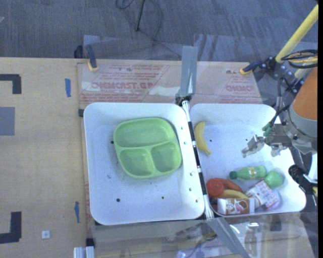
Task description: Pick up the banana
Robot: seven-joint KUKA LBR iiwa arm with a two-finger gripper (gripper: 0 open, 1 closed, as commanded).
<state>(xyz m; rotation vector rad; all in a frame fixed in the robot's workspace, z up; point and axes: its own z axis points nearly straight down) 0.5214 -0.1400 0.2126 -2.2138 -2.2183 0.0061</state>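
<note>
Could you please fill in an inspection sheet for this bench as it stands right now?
Surface: two white bins side by side, left bin and right bin, on a wooden bench.
Job's things: banana lies by the right bin's left wall, untouched.
Clutter: green divided plate in the left bin; green bottle, tomato and cartons bunched in the right bin's near corner.
Grippers: gripper over the right bin, apart from the banana.
Cables: dark cables on the floor beyond the bench.
Surroundings: grey carpet, blue tape marks.
</note>
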